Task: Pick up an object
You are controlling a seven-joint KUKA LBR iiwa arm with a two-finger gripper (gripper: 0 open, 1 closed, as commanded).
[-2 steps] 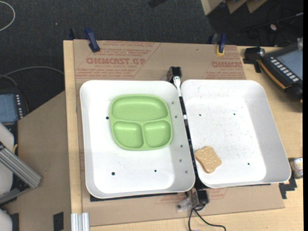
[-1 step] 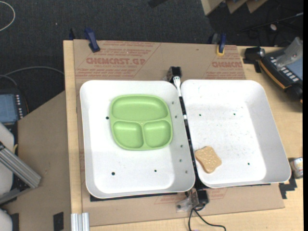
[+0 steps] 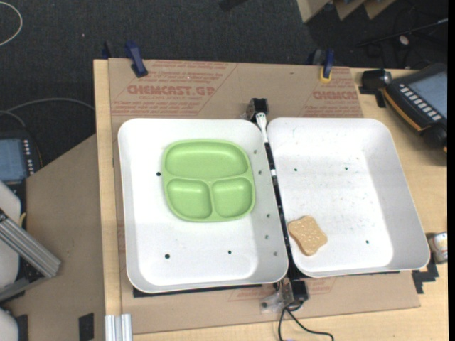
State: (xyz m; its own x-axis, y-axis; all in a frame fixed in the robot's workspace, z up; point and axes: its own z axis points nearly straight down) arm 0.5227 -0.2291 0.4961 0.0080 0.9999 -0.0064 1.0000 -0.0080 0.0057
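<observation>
- Tan toast-shaped piece (image 3: pixel 307 234) lies flat in the right bin (image 3: pixel 370 141), near its front-left corner (beside the divider).
- Green sectioned plate (image 3: pixel 208 180) sits in the left bin (image 3: pixel 142 247), well apart from the toast.

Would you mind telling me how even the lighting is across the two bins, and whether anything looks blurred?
Camera view: the right bin has a bright washed-out patch across its floor; the left bin is evenly lit, slightly greyer toward its near edge; the green tray and the cracker look reasonably sharp, casting only faint shadows.
</observation>
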